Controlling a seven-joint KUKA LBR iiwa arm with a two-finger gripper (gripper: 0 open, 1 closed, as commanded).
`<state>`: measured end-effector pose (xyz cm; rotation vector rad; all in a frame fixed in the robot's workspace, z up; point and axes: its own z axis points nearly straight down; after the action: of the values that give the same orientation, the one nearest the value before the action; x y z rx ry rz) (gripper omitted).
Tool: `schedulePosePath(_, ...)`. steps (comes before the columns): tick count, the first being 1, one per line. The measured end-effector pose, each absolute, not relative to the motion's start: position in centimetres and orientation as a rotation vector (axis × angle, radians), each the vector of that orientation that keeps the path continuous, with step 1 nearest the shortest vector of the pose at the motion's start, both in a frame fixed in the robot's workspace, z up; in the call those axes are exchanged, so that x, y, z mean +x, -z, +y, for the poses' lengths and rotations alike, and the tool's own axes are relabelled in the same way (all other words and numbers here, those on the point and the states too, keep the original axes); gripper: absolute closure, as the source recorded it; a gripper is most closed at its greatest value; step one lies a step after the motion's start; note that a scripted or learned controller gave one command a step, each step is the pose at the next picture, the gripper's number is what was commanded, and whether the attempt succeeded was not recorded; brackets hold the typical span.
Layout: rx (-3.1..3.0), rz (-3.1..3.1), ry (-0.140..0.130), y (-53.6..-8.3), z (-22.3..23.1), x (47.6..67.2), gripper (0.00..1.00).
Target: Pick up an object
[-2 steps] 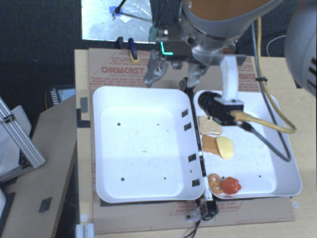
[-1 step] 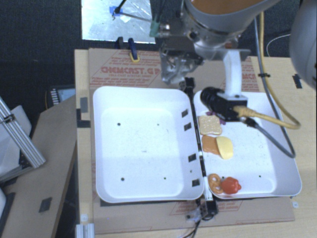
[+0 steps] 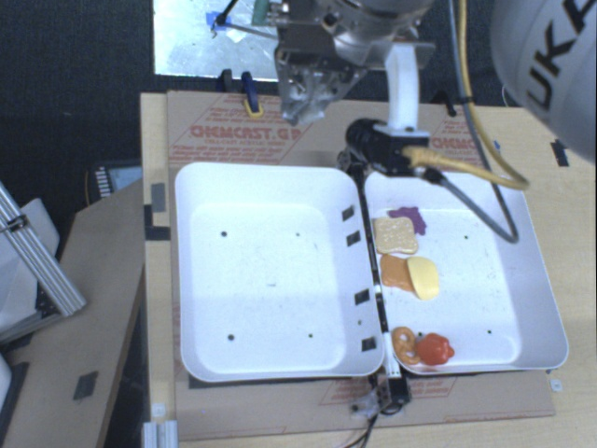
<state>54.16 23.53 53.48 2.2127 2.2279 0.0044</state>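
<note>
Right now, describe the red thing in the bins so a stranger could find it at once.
Start at the right bin, whose items lie along its left wall beside the divider. Follow that row to the near corner, past the cracker and the yellow and orange pieces. The red tomato-like piece lies there against a small pretzel; it is the one red, rounded item.

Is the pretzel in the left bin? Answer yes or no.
No, the pretzel lies in the right bin, at its near left corner beside a red toy.

A robotics lab: bench-mounted arm [image 3: 550,45], white bins [image 3: 256,269], aluminium framing [image 3: 37,259].
</note>
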Motion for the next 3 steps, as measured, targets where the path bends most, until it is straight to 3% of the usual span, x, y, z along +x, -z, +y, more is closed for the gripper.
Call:
schedulePosePath(1, 2.211, 2.23, -0.008, -54.6, 23.5, 54.1, 1.0)
schedulePosePath(2, 2.21, 2.231, -0.006, -54.6, 23.5, 54.1, 0.0)
schedulePosePath(3, 2.223, 2.219, 0.0, -53.3, 23.3, 61.4, 0.0)
